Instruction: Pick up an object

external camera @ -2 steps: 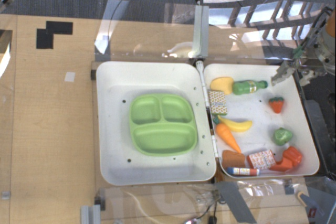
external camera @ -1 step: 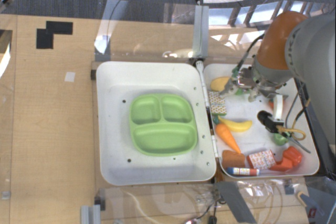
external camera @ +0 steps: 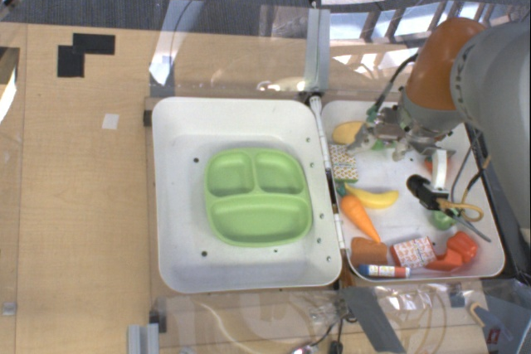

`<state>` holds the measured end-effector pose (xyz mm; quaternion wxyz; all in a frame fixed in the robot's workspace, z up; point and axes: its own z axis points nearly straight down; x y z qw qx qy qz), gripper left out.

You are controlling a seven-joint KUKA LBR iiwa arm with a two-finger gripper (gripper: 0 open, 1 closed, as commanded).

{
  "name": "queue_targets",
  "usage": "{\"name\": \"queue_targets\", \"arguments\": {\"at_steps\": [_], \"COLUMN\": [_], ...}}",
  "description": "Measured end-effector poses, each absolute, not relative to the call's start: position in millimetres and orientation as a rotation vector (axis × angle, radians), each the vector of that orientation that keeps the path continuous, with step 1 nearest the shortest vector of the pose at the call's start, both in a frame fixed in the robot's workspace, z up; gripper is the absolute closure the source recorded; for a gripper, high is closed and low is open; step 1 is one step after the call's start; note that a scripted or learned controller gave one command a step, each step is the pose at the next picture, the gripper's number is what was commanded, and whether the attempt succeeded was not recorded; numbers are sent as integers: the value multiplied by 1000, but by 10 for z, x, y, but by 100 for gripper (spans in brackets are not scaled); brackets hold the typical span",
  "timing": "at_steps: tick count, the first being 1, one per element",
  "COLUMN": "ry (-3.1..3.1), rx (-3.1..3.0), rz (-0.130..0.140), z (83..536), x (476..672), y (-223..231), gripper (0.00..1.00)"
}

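Claw [external camera: 388,137] over far-left part of right bin [external camera: 496,261], near its far edge; spread or pinched, cannot tell, wrist blocks it. Nothing visibly held.

Candidate objects all in right bin: yellow lemon-like piece [external camera: 348,131] just beside claw at far-left corner, banana [external camera: 375,197] mid-left, carrot [external camera: 360,215] along left wall.

For a clean pick: go for lemon-like piece, closest and least crowded. Descend straight, centre on it, avoid bin wall and divider. Confirm object between fingers before lifting.

Counts: 2 white bins, 1 green divided plate [external camera: 258,196] in left bin [external camera: 174,261], 1 banana, 1 carrot, 1 marker [external camera: 386,270] at near edge, 1 red piece [external camera: 455,253] near-right corner, 1 scissors [external camera: 444,204]. Rest too cluttered to count.
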<state>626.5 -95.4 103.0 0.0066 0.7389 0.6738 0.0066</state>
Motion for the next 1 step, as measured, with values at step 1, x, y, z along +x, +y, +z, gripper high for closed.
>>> {"name": "queue_targets", "arguments": {"at_steps": [1], "ry": [2108], "rx": [2312], "rz": [21], "z": [1030], "x": [6265], "y": [-954], "gripper": [0]}}
